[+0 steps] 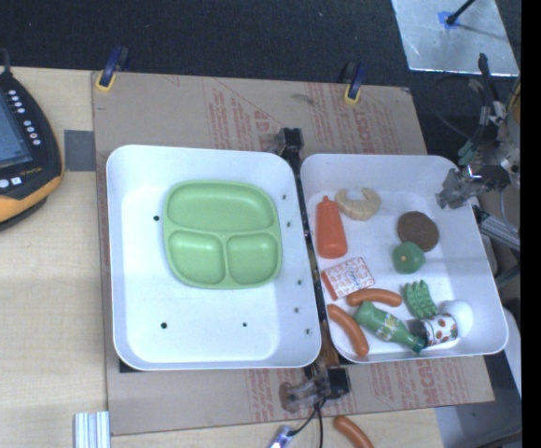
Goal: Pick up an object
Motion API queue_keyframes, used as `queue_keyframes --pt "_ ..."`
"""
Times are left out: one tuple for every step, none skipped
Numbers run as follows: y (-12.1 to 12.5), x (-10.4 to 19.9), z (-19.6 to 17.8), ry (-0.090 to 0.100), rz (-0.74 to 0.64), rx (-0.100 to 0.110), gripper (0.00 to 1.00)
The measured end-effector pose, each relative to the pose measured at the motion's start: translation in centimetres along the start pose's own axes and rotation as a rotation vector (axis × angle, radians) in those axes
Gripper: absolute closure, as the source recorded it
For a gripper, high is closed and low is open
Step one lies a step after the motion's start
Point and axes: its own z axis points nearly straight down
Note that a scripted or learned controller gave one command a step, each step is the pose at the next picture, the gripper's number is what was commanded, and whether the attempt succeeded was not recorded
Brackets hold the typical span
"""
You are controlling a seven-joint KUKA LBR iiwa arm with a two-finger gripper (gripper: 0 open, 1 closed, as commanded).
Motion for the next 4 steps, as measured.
queue_keyframes --pt "4.3 0.0 1.8 0.000 0.000 0.000 1.00" --pt "5.8 0.0 3.2 -0.001 -0.001 -0.001 1.00" --pt "5.8 2.1 4.0 0.001 -0.001 0.002 1.00" --pt "5.8 2.1 4.0 0.001 0.000 0.002 0.00"
